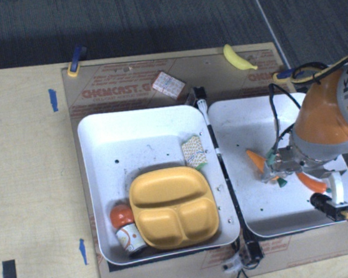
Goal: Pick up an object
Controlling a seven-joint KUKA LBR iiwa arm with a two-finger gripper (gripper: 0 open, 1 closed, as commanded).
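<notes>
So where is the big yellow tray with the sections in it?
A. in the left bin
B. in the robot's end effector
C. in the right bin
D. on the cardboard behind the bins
A: the yellow tray lies inside the left bin, beside a small orange-and-white bottle, away from the arm over the right bin.

Readable text: you can make out faded red "CHEMCAST" print on the brown cardboard sheet behind the bins | further red print on its right end and front strip is too blurred to read.
</notes>
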